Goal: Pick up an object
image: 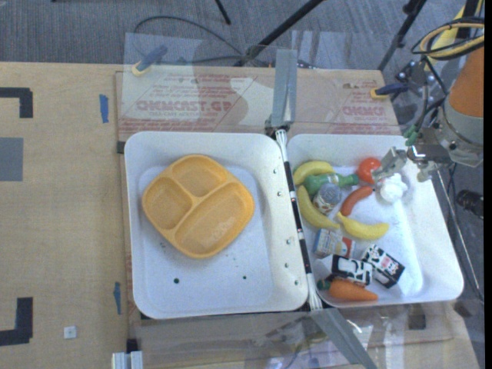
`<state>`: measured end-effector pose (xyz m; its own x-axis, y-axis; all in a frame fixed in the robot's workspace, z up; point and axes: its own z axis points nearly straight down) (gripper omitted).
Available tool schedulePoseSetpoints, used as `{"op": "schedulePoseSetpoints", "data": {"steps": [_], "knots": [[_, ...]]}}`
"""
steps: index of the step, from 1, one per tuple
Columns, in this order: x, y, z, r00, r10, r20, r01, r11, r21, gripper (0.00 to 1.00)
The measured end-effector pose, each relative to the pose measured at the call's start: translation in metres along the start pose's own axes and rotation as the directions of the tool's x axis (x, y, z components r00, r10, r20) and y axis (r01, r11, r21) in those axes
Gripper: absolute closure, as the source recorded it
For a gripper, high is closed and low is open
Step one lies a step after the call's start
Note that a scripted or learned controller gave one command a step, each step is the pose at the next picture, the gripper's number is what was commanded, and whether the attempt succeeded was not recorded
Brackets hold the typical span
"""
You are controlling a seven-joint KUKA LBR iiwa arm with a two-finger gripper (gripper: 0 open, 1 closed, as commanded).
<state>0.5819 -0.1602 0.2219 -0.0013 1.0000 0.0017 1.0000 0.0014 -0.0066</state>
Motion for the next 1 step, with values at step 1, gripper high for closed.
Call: {"op": "schedulePoseSetpoints", "data": {"steps": [1], "knots": [[0.0171,0.0266,0.1366,0.98,0.2,0.001,-0.2,0.98,-0.006,0.0]]}}
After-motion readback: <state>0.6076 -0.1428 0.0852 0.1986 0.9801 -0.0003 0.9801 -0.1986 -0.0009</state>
